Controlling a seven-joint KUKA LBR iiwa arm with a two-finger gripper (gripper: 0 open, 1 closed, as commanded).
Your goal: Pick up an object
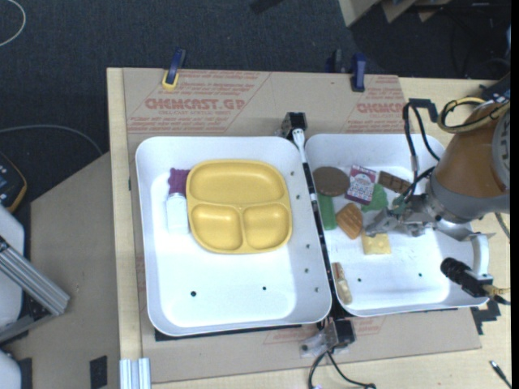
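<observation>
Gripper (388,220) positioned low in right white bin (405,294), beside pale yellow cheese-like block (376,244); finger state cannot be determined.

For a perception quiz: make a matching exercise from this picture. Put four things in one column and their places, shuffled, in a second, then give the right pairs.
Things:
1. yellow tray
2. brown disc
3. gripper
4. white bottle

Places:
A. at the top left of the right bin
B. in the middle of the left bin
C. squeezed between the tray and the left bin's left wall
D. low over the clutter in the right bin

Pairs: 1-B, 2-A, 3-D, 4-C
</observation>
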